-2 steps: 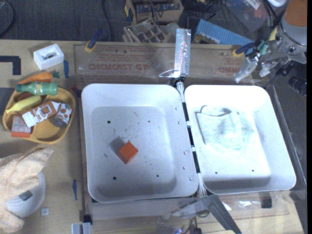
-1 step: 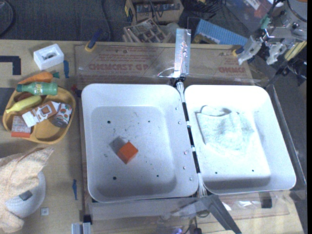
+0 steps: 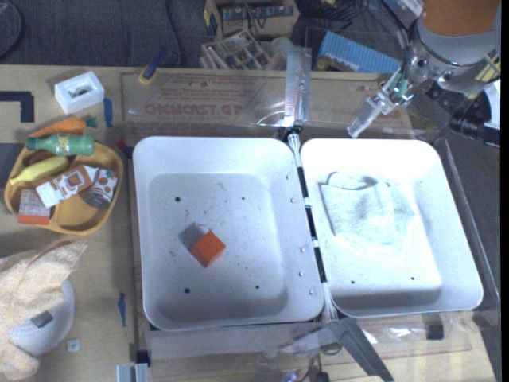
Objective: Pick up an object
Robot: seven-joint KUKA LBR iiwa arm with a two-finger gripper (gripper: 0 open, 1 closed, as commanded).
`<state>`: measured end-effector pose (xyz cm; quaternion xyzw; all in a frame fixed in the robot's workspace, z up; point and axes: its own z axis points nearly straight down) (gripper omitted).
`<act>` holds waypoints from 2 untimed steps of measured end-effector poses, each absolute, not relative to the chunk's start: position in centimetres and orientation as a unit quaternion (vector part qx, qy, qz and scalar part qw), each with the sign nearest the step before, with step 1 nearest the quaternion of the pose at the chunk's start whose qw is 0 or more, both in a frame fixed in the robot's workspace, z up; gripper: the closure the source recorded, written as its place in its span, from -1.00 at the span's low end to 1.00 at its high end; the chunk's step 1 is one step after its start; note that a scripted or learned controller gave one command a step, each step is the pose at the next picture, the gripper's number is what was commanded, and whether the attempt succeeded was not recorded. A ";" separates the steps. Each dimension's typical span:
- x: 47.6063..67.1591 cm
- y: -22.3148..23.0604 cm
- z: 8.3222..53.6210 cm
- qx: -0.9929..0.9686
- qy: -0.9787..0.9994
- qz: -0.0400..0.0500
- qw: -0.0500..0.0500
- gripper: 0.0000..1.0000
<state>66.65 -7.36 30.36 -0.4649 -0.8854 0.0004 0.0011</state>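
Camera view: we could not tell how the jaws (image 3: 362, 123) stood, hanging above the bench beyond the right bin (image 3: 457, 213). One orange cube (image 3: 209, 248) lay in the left bin (image 3: 151, 213); one white cloth (image 3: 367, 209) in the right.

Only lettering visible: faint reddish print on the clear acrylic panel (image 3: 208, 106) behind the left bin (image 3: 151, 173), one line of capitals, too washed out to read with confidence. Printed packets in the yellow bowl (image 3: 79, 217) at the left show graphics, no legible words. Green bottle (image 3: 62, 144) label unreadable.
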 end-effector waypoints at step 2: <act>66.6 -13.5 10.8 -0.512 -0.859 0.000 0.000 -1.00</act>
